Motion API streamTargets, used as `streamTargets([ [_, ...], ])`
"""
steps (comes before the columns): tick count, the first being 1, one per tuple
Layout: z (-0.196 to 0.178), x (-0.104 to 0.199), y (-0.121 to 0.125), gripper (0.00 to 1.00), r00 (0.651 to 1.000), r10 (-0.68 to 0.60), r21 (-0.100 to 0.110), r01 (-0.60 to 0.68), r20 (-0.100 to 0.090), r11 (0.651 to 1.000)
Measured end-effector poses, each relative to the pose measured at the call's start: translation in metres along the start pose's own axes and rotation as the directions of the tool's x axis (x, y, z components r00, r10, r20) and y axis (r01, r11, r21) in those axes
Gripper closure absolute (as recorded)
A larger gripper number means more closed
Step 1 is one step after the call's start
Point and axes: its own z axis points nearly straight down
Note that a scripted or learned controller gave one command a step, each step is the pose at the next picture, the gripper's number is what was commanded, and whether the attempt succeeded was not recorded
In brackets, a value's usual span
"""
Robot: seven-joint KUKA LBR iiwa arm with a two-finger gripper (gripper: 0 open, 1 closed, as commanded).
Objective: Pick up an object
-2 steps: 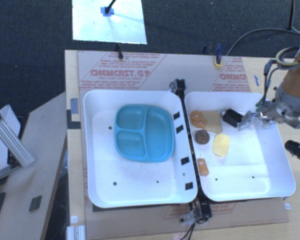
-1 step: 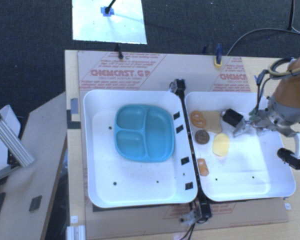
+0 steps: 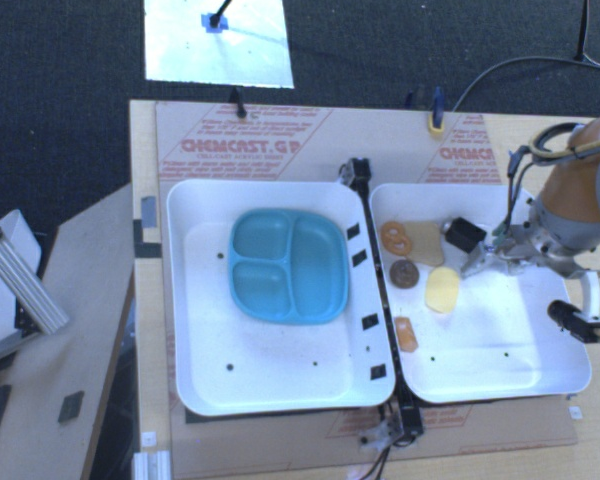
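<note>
Smoothly moulded, 3-compartment blue plastic plate (image 3: pixel 286 267) sits in left bin (image 3: pixel 200 368).

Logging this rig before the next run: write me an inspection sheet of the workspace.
Surface: bench topped with a printed board, bearing two white bins side by side.
Job's things: right bin holds a pretzel-shaped piece, a brown round piece, a pale yellow block, an orange piece and a black block.
Clutter: left bin holds a blue divided plate.
Grippers: pincer low in the right bin between black block and yellow block; whether it is open or shut is unclear.
Cables: a grey cable arcs over the bench's far right.
Surroundings: dark carpet, a white sheet beyond the bench.
</note>
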Motion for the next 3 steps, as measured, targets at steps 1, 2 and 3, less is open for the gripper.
streamTargets([
  [1,-0.012,0.000,0.001,1.00,1.000,-0.001,-0.004,0.001,0.001,1.000],
  [2,-0.067,0.009,-0.001,1.00,1.000,-0.004,-0.003,0.004,0.001,1.000],
  [3,-0.110,0.009,-0.002,1.00,1.000,-0.004,-0.003,0.004,0.001,1.000],
])
